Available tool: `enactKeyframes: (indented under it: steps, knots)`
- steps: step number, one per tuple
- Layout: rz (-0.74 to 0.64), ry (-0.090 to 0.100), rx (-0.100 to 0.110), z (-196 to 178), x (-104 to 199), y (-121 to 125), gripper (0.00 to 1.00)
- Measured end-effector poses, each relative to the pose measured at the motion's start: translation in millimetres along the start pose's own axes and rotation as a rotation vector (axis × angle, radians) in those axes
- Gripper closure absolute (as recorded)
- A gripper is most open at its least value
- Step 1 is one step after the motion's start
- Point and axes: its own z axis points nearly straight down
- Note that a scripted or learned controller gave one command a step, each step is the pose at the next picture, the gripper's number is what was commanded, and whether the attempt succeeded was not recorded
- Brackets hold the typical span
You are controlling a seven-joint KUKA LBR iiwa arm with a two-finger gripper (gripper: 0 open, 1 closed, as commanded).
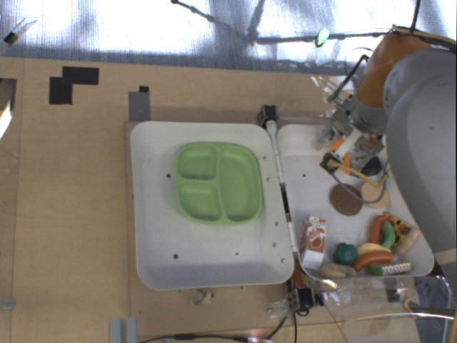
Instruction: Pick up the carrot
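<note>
**benchwatcher:** Closest to the lens is that pile of toy food at the near end of the right bin (pixel 289 164): a hotdog (pixel 371 260), a dark green broccoli-looking lump (pixel 345 253), a banana (pixel 374 249), and a little carton (pixel 314 234) standing just left of them. Left bin (pixel 146 191) has the green divided plate (pixel 218 183) in it and nothing else I can make out.

**kuka_fan:** Where's the carrot though? Is it in that pile?

**benchwatcher:** Don't think so. Look at the far end of the right bin, right under the gripper (pixel 350 154). There's a small orange piece, the carrot (pixel 345 156), lying between the tooling. Long axis looks like it runs at a slant, from upper left to lower right, roughly toward the brown disc (pixel 346 200).

**kuka_fan:** So has it got hold of it?

**benchwatcher:** Honestly can't tell. The wrist and cables crowd that spot, so whether it's clamped or spread is anyone's guess. The orange bit sits right at the tip, not off to a side.

**kuka_fan:** So no sideways reach needed?

**benchwatcher:** My guess: it's basically on top of it. What matters is whether the grip lines up across that slanted axis.
</note>
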Motion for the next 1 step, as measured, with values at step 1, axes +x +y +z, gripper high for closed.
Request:
enactKeyframes:
  steps: [1]
  knots:
    - [-0.009, 0.002, -0.006, -11.8, 2.4, 0.7, 1.0]
